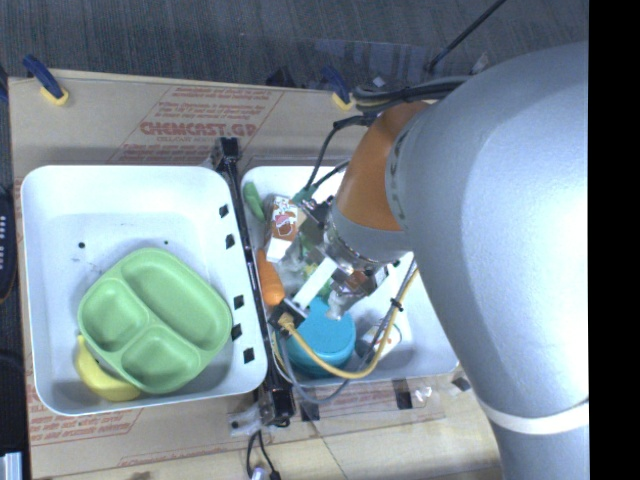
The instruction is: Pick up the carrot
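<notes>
Dark grey floor runs behind the counter (200, 128), which is covered by a brown cardboard sheet with red print. Blue clamps (45, 81) pin the sheet at its far edge. Two white bins sit side by side on it, with a black strip along the seam between them.

Left bin (50, 268): a green divided plate (155, 316) lies tilted toward the near-left corner. A yellow object (100, 376) peeks out from under the plate's lower edge; you can't make out what it is.

Right bin (435, 338): much of it is hidden by the grey arm (500, 218), which enters from the right, orange band above the wrist. The pincer (335, 280) is low inside this bin, over its left half. You cannot tell whether it is spread or pressed together, since the wrist hardware blocks the view.

The carrot (270, 280) lies along the left wall of the right bin, lengthwise beside the seam and just left of the pincer. Nothing shows it being pinched.

A blue bowl (325, 343) sits in the near-left part of the same bin, just below the pincer. A small red-and-white packet (285, 218) and a green item (253, 204) lie toward the far-left corner, beyond the carrot.
</notes>
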Robot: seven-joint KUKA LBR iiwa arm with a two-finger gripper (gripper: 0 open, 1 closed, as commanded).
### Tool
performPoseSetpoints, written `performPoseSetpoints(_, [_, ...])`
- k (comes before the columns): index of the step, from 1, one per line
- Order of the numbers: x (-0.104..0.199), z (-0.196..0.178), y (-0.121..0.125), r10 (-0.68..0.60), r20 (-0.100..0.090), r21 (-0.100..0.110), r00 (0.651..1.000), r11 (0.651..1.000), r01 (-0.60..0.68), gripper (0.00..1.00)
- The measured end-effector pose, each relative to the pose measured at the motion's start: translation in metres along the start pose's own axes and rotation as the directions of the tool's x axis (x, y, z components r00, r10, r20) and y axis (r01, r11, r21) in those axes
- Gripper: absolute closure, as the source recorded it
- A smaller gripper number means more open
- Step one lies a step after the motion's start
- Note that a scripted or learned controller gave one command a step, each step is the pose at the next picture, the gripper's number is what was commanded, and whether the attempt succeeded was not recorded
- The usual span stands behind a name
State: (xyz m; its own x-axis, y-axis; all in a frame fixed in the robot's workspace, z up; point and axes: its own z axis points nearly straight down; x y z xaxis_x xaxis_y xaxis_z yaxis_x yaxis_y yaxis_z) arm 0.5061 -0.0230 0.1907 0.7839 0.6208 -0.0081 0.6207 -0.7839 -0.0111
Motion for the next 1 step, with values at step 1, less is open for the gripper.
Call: performPoseSetpoints(1, [0.0000,0.0000,0.0000,0.000,0.000,0.000,1.000,1.000,0.000,0.00])
